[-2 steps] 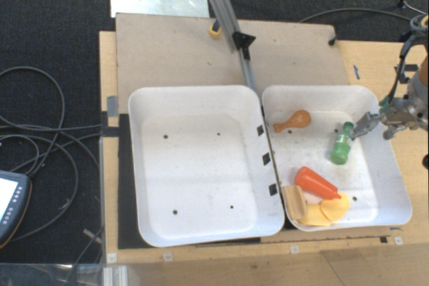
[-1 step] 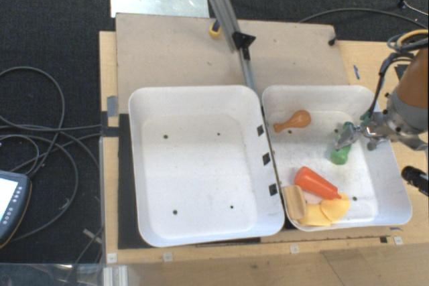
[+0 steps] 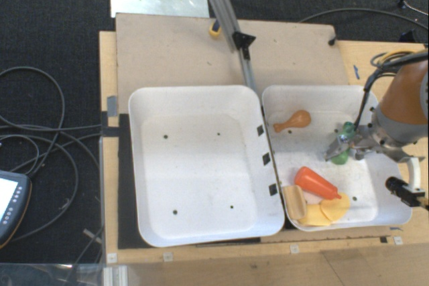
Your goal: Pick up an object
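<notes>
Worktop (image 3: pixel 295 53) carried two white bins side by side. Left bin (image 3: pixel 201 164) sat next to the right bin (image 3: pixel 322 100), which held all the objects. Arm (image 3: pixel 402 104) reached in from the right. Pincer (image 3: pixel 342 147) was low over a green object (image 3: pixel 342 157) mid-bin; grip state could not be told. Orange cone (image 3: pixel 315 182) lay near the front, touching yellow pieces (image 3: pixel 325 212) and a tan block (image 3: pixel 294 201). Orange drumstick-shaped toy (image 3: pixel 293 120) lay toward the back.

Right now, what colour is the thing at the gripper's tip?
Green, seen in the camera view.
</notes>
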Available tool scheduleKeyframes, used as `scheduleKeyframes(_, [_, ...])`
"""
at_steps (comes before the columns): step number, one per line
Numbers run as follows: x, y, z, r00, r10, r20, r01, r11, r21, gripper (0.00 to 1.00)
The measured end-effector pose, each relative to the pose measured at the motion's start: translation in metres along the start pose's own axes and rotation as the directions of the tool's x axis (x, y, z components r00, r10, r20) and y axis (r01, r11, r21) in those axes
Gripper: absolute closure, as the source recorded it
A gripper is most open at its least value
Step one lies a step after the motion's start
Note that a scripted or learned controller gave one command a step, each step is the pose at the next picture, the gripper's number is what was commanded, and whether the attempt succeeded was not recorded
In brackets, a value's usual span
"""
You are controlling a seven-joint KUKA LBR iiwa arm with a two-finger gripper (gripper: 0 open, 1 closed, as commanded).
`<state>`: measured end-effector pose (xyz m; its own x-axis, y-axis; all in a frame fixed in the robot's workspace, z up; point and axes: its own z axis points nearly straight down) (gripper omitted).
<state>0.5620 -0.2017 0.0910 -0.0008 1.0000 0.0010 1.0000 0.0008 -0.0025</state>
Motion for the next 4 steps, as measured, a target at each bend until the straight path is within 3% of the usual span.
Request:
scheduleKeyframes(1, [-0.001, 0.001, -0.014, 1.000, 0.000, 0.002, 0.000, 1.000, -0.006, 1.00])
scheduleKeyframes(4, [-0.014, 0.006, -0.185, 1.000, -0.005, 0.004, 0.005, 1.000, -0.009, 1.00])
